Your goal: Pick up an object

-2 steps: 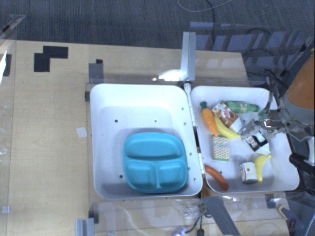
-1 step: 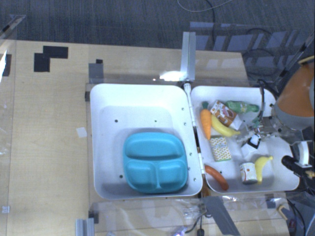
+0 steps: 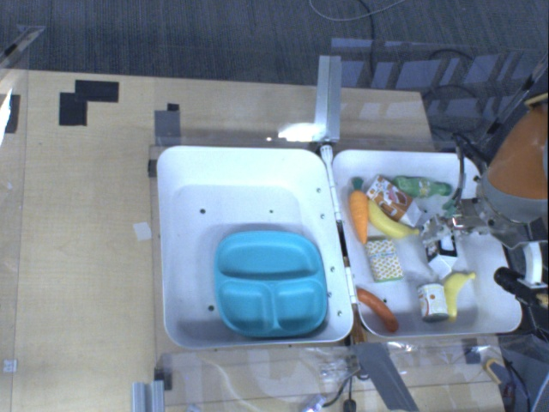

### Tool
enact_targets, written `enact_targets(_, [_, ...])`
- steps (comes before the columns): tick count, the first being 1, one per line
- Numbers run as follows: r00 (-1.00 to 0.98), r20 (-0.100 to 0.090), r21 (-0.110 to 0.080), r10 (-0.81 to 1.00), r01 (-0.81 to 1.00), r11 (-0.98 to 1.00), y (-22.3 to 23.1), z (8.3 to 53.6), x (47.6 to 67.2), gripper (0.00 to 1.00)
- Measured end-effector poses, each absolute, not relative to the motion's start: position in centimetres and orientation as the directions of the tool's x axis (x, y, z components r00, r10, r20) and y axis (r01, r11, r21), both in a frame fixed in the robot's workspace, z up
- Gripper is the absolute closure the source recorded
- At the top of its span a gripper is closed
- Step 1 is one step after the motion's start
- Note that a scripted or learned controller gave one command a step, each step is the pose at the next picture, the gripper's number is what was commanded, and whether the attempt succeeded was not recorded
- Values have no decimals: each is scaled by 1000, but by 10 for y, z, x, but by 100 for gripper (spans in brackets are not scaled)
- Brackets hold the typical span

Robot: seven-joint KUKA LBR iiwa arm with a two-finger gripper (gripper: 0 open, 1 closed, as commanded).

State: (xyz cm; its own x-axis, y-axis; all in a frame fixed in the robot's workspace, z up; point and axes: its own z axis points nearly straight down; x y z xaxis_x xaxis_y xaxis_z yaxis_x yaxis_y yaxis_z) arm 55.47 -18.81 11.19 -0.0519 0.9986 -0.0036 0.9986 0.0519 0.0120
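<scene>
Sausage point(image 3: 377, 309) sits nearest; gripper point(image 3: 439, 233), jaw state unclear, hovers with banana point(image 3: 391, 222) at its 9 o'clock, lying 10-to-4.

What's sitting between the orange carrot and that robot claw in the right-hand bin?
In the camera view, a curved yellow banana lies between the orange carrot and the claw, with a colourful snack packet just above it.

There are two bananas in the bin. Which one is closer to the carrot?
The bigger banana, lying in the upper part of the right bin just beside the carrot. The smaller banana sits lower and further right, next to a small can.
</scene>
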Motion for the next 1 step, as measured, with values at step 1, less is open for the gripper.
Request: enact_targets(1, [240,0,6,971,971,-240,-135,212,547,100])
